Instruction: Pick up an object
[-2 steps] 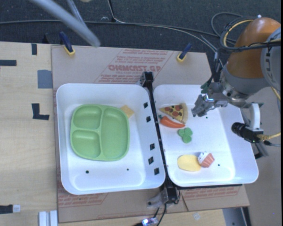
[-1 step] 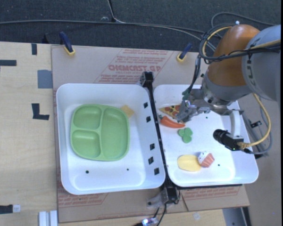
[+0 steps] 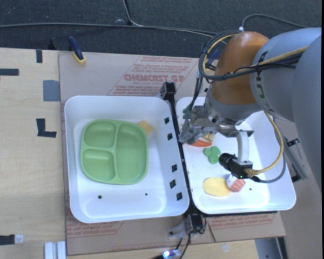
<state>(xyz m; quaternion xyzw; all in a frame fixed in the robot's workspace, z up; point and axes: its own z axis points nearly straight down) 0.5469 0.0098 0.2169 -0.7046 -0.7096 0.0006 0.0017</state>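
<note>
My gripper hangs low over the left part of the right bin, beneath the orange wrist band. Right under its fingers lies a small orange-red object, partly hidden by the gripper. A green leafy toy sits just below it. Nearer the front of the bin rest a yellow lemon-shaped piece and a small pink-and-white object. Whether the fingers touch the orange object cannot be made out.
The left bin holds a green divided plate and a small yellow piece at its upper right corner. A black divider separates the bins. A black fitting with cable hangs off the arm over the right bin.
</note>
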